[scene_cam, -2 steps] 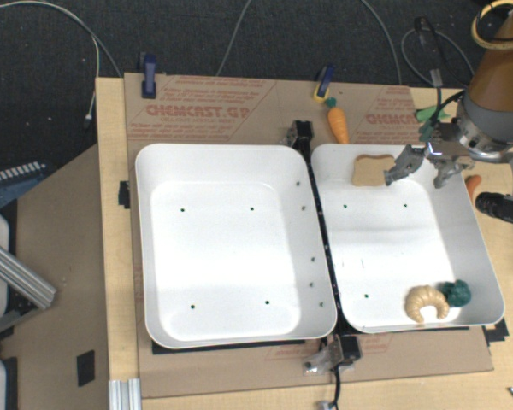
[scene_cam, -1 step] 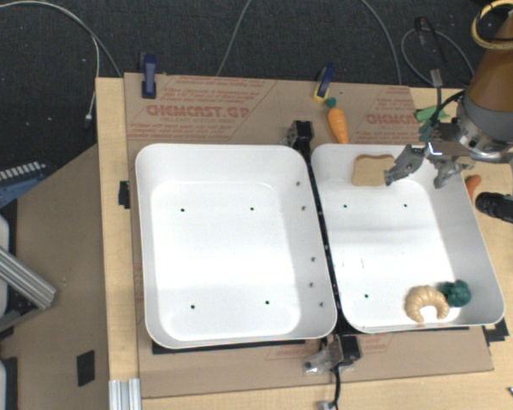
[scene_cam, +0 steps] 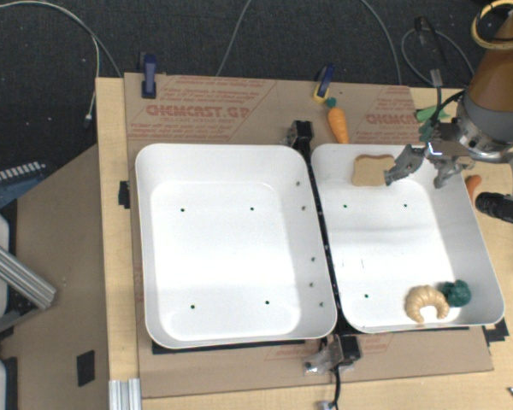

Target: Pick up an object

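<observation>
Your arm comes in from the right edge of the view, its orange band sitting above the grey wrist, and it leans down and to the left. The gripper hangs at the end of it with its two fingers spread wide apart, one angled left and the other pointing down on the right. You can see nothing between them.
</observation>
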{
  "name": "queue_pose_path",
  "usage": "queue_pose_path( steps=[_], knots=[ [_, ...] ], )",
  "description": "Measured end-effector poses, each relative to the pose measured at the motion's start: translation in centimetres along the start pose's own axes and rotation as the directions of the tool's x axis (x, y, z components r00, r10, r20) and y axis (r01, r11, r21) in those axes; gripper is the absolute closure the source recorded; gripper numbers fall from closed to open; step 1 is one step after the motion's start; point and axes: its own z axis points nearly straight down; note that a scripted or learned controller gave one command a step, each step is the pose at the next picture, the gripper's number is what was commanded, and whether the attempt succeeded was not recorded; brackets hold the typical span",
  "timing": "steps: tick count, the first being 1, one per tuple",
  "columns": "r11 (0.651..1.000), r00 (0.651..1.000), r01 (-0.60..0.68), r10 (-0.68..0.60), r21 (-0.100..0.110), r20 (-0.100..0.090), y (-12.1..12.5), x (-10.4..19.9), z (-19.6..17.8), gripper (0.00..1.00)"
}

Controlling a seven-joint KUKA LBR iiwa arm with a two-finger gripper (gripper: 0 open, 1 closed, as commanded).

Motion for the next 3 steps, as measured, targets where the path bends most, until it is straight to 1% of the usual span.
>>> queue_pose_path(
  steps=[1,2,3],
  knots=[
    [0.999,0.999,-0.04,0.04,0.008,-0.001,0.9,-0.5,9.2,0.0],
    [1.0,1.0,0.004,-0.004,0.005,-0.002,-2.3,6.0,14.2,0.0],
    [1.0,1.0,0.0,0.0,-0.001,0.0,-2.2,5.7,12.9,1.0]
  ],
)
